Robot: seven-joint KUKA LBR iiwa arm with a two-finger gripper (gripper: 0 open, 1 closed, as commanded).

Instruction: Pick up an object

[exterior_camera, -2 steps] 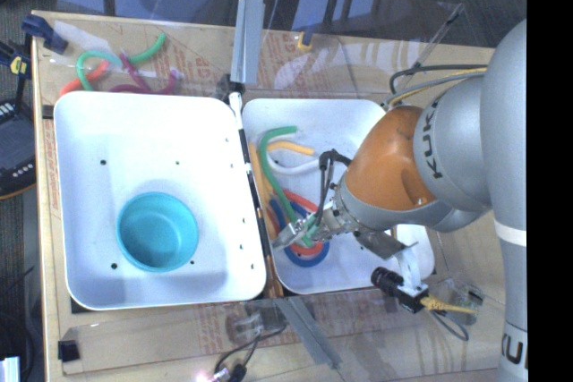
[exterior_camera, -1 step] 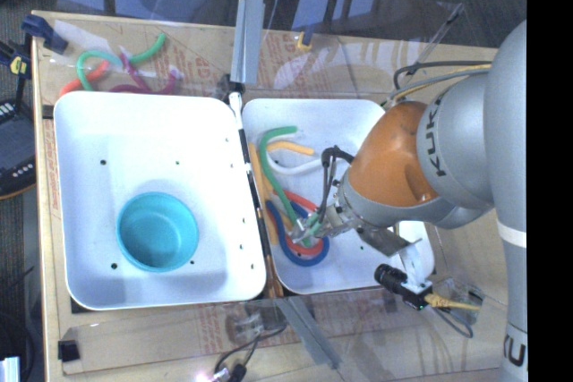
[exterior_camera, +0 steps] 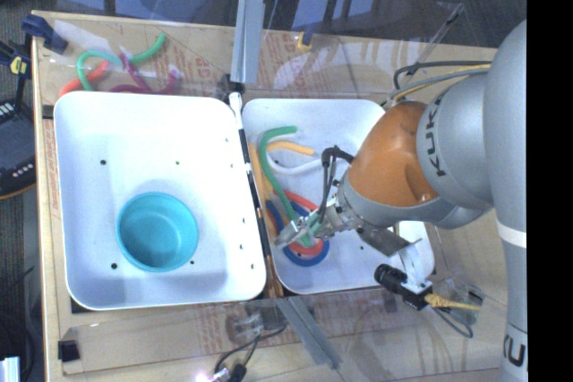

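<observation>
Here the grey arm (exterior_camera: 466,148) with its orange band (exterior_camera: 394,161) reaches in from three o'clock and bends down over the right bin (exterior_camera: 358,116). The gripper (exterior_camera: 300,235) sits low in that bin, at about seven o'clock from the bin's middle, right on top of a heap of bendy toys. I cannot tell how the fingers are set; the heap hides them. The heap has a green tube (exterior_camera: 277,135), a yellow tube (exterior_camera: 288,148), a red piece (exterior_camera: 303,203) and a blue ring (exterior_camera: 306,255) touching each other. The left bin (exterior_camera: 98,139) holds a blue bowl (exterior_camera: 158,231) near its six o'clock side. More bendy tubes (exterior_camera: 116,67) lie on the bench at twelve o'clock from the left bin.
</observation>
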